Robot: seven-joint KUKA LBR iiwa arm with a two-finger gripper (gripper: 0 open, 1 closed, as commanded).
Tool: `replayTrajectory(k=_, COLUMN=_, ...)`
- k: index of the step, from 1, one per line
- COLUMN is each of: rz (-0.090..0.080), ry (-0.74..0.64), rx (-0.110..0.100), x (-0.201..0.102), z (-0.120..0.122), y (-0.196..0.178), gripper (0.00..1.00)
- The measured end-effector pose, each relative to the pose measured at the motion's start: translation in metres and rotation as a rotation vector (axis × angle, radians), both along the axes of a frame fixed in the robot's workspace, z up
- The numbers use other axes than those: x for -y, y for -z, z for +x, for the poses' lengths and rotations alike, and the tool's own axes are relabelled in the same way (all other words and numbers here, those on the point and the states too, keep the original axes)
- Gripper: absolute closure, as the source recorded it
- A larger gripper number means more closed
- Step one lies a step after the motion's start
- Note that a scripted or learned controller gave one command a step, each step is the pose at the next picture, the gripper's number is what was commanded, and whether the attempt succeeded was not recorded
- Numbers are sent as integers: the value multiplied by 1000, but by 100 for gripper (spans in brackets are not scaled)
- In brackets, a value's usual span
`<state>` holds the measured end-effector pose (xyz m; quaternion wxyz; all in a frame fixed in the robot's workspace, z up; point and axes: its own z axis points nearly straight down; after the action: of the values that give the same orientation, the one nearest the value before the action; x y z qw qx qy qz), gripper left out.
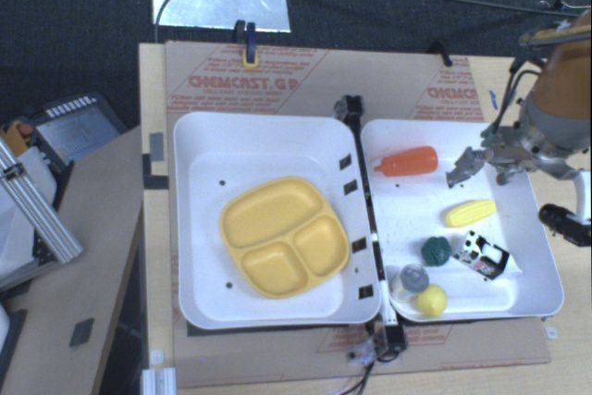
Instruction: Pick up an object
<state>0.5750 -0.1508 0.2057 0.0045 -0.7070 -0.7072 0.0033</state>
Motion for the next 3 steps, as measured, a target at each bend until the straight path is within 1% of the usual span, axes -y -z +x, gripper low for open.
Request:
replayTrajectory(k=1, rz=-2, ry=-3, rx=12, x=0, z=3, y=-7, gripper=0)
replayTrajectory(k=2, rz=-1, ry=-1, rx=9, x=-2, z=-5, y=39, gripper=0)
replayTrajectory(k=3, rz=-4, ry=-2, rx=18, x=-2, z=-6, y=98, gripper=0)
